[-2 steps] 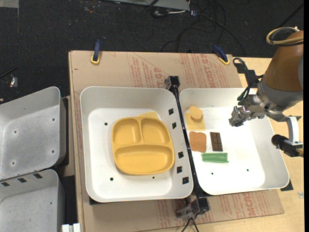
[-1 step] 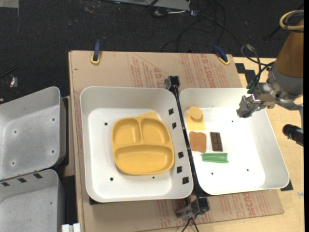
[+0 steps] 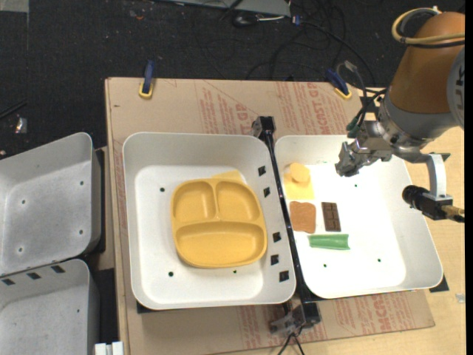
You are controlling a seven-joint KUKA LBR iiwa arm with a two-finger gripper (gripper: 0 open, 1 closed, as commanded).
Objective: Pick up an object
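In the right bin [image 3: 384, 272] several small food pieces lie near its left wall: a round yellow-orange piece [image 3: 297, 173] on a pale yellow slab [image 3: 298, 189], a brown square piece [image 3: 302, 217], a dark brown bar [image 3: 332, 216] and a green strip [image 3: 328, 242]. My gripper [image 3: 347, 167] hangs over the far part of the right bin, right of the yellow-orange piece and apart from it. I see nothing between its fingers. The left bin [image 3: 148, 198] holds a yellow divided tray [image 3: 219, 223].
A black clamp bar [image 3: 277, 198] runs along the seam between the two bins. Blue clips [image 3: 147, 76] [image 3: 340, 83] pin the cardboard sheet at its far edge. A black and orange fitting [image 3: 432, 202] sticks in over the right bin's right rim. Spare white bins [image 3: 44, 198] lie at the left.
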